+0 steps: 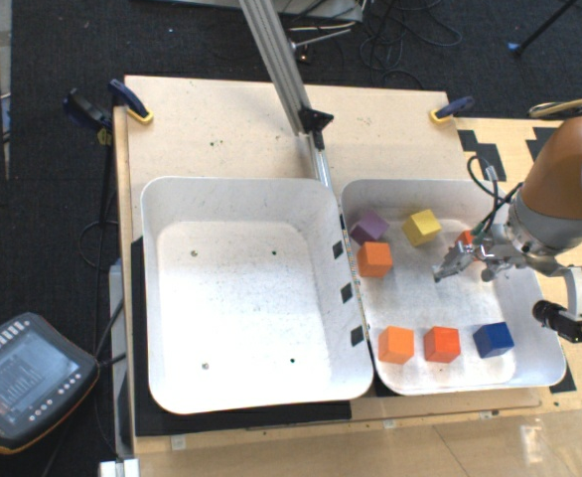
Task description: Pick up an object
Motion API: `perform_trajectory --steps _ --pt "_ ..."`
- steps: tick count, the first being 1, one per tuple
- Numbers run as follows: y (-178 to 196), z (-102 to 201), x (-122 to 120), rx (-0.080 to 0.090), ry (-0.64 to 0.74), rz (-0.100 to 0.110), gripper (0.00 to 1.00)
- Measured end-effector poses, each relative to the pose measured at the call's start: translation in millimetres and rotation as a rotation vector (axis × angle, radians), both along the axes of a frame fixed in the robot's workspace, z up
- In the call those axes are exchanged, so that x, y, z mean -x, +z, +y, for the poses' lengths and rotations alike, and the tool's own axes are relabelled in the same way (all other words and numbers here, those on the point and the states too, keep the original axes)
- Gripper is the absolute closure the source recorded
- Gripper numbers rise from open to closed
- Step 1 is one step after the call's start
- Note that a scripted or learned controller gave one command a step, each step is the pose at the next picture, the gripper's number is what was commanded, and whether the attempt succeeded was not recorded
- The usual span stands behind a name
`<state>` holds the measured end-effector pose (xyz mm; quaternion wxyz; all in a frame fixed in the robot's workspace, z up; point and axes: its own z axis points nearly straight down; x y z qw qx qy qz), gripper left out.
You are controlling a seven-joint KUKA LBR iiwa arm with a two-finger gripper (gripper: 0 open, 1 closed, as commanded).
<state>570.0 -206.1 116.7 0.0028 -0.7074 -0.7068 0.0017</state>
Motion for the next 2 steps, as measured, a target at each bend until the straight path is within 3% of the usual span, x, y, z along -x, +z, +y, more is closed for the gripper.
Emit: perform_trajectory --steps 1,2 --pt "-23 1 0 0.002 0.001 -0.005 0.00" --pt "-11 0 -1 0.002 0.001 -0.009 1.00"
